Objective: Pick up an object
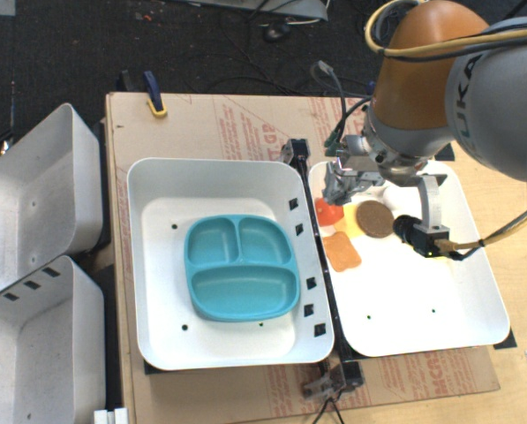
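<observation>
Nearest the cam: front edge of bench w/ printed cardboard, small black clip at the seam btwn the two bins. Left bin holds a teal divided plate — three compartments, lying flat, roughly centred. Right bin has bare floor at the front; objs are bunched at its far-left part. Orange flat piece lies just beside the divider wall, a yellowish piece touches its far end, brown round disc sits just right of that. Small red-orange item next to the divider, directly under the gripper. Gripper is down over that cluster, tips at or near the red-orange item — contact not resolvable. Can't tell if fingers are apart or closed, too much clutter at the wrist; nothing visibly btwn them. Black fitting w/ cable hangs over the bin right of the disc. Further back: orange band of arm, grey link entering from right. Far left — two spare white bins tilted off the bench; yellow-blue clamp at far-left bench corner.
</observation>
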Robot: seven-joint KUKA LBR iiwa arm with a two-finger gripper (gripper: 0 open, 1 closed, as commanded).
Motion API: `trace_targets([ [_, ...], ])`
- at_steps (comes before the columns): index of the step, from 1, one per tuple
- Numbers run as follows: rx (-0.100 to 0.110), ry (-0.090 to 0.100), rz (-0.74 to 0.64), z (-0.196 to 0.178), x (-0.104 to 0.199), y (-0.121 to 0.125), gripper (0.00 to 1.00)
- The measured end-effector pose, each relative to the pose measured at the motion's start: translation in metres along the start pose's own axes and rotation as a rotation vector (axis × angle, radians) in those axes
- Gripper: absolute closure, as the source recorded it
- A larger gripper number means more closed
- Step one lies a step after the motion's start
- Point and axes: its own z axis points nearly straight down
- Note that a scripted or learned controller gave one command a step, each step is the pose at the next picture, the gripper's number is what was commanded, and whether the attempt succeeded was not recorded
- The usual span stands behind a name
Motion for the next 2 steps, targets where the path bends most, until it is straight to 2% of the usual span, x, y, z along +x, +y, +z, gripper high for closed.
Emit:
trace_targets([
  [2, 0.000, 0.000, 0.001, 0.030, 0.084, 0.020, 1.00],
])
